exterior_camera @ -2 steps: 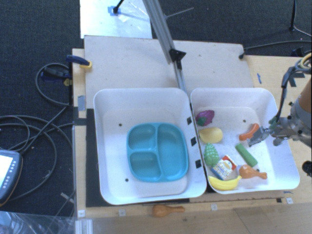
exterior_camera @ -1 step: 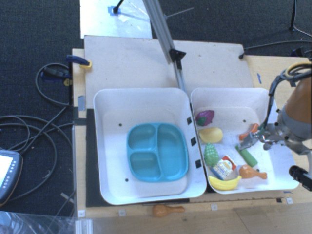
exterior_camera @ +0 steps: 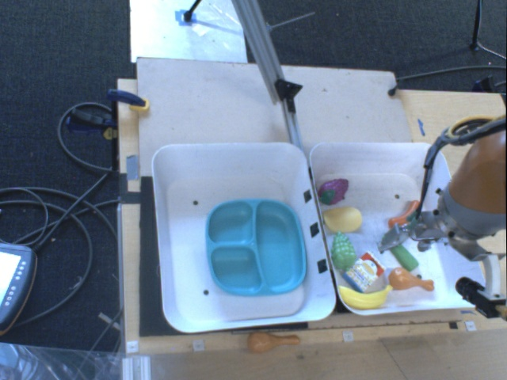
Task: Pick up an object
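The right bin (exterior_camera: 372, 158) holds several toy foods: a purple grape bunch (exterior_camera: 333, 189), a yellow lemon (exterior_camera: 342, 218), a bumpy green piece (exterior_camera: 343, 252), a small printed carton (exterior_camera: 364, 273), a banana (exterior_camera: 364, 296), an orange drumstick-like piece (exterior_camera: 410, 280), a green cylinder (exterior_camera: 405, 257) and a thin red-orange piece (exterior_camera: 405, 211). My gripper (exterior_camera: 396, 239) hangs low in the bin's right half. It is between the red-orange piece and the green cylinder, just above the cylinder. Nothing shows clearly in its grasp.
The left bin (exterior_camera: 182, 212) holds a teal divided plate (exterior_camera: 256, 246). A slanted metal pole (exterior_camera: 261, 46) runs down to the divide between the bins. A tan wooden piece (exterior_camera: 272, 340) lies on the bench front edge. Cables lie on the floor at left.
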Tool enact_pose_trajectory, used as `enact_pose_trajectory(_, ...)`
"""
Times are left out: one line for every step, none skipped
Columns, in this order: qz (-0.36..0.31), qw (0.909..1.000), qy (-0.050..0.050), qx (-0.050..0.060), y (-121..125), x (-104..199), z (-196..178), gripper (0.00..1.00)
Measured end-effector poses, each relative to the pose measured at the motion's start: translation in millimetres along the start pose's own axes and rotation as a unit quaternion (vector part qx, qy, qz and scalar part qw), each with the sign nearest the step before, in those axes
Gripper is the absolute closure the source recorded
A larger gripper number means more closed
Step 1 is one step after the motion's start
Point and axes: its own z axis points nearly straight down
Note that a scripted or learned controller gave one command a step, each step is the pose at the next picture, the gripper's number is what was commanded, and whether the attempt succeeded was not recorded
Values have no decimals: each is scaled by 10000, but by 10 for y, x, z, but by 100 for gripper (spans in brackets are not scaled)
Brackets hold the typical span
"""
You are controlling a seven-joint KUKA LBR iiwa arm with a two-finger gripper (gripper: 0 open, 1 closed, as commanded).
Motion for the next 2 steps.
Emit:
enact_pose_trajectory(-7,10000,-8,-31,17,-5,-132,100)
enact_pose_trajectory(-33,10000,-13,-48,-18,68,-624,100)
